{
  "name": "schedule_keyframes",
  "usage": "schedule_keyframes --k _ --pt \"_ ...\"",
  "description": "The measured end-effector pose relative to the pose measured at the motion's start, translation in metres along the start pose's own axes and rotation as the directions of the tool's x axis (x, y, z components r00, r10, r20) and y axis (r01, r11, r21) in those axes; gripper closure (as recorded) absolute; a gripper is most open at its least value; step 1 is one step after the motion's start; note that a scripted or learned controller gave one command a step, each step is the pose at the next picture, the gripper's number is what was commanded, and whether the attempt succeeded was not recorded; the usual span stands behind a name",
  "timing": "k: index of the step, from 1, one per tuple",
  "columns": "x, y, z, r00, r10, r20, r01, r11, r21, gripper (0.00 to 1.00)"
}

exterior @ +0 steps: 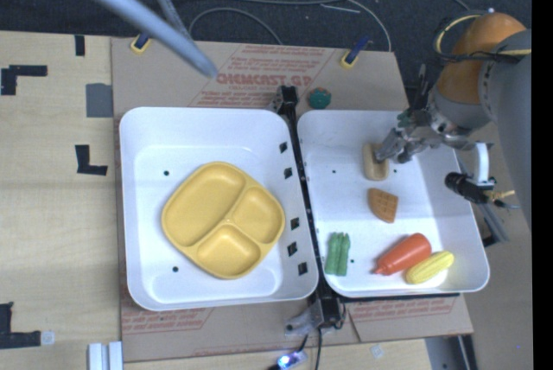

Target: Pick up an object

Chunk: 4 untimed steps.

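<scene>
Gripper (390, 149) low over right bin (449, 277) back edge, touching the tan block (374, 162); can't tell its state. Carrot (403, 254), corn (429, 267) front right corner.

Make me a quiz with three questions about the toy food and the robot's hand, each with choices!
1. Where is the yellow plate? A left bin B right bin C on the floor
2. What colour is the toy beside the carrot? A blue B yellow C pink
3. Where is the hand? A over the plate B outside both bins C low by the tan food piece

Answers: 1 A, it lies in the left bin. 2 B, a yellow toy touches the carrot. 3 C, it sits right at that piece in the right bin.
</scene>
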<state>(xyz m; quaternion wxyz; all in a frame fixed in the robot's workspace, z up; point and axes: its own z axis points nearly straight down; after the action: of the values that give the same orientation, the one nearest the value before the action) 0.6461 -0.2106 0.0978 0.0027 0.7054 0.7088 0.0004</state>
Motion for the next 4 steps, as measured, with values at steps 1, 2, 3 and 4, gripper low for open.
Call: schedule_keyframes --k 1,2,3,4 --pt "0.008 -0.005 -0.054 1.0 0.003 -0.002 -0.003 1.0 0.0 1.0" --pt "0.006 -0.008 -0.098 1.0 0.004 -0.002 -0.004 1.0 0.0 1.0" --pt "-0.002 -0.013 -0.149 1.0 0.004 -0.001 -0.004 1.0 -0.001 1.0" --pt "0.041 -0.023 -0.144 1.0 0.001 -0.004 -0.001 1.0 0.006 1.0"
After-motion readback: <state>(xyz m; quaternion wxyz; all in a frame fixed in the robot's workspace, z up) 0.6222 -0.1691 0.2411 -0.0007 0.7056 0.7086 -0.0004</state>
